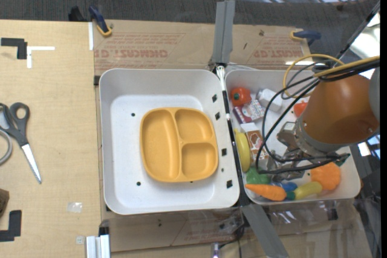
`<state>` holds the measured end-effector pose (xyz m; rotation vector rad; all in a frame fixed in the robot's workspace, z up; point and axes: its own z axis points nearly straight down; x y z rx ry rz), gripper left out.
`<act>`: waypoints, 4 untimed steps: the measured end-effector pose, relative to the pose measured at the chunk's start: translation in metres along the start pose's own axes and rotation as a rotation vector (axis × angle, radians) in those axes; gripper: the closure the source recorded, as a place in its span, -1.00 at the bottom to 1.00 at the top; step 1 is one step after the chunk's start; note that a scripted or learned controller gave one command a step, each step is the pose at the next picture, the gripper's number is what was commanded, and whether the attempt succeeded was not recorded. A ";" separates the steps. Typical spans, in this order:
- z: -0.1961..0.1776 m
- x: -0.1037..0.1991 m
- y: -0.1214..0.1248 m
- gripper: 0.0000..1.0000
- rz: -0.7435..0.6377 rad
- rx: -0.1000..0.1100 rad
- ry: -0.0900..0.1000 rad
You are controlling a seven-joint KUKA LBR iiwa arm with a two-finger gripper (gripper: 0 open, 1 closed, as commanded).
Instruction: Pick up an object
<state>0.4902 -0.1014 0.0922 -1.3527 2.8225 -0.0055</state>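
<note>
The arm (335, 109) hangs low over the right bin (354, 190), at three o'clock from the tray (178, 145). Toys like the carrot (266, 191) wait there, ready for picking.

Bright, even overhead light; soft shadows inside the left bin (115, 190). White glare blows out toward three o'clock. Focus is sharp, slightly softer at the edges.

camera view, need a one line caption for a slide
KUKA arm reaching down into the right bin of toy food, beside the left bin holding a yellow divided plate.
</note>
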 end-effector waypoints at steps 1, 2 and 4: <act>0.002 -0.014 -0.010 1.00 0.051 -0.009 0.008; 0.003 -0.019 -0.112 1.00 0.290 -0.006 0.007; -0.215 -0.001 -0.140 -1.00 0.273 -0.010 0.008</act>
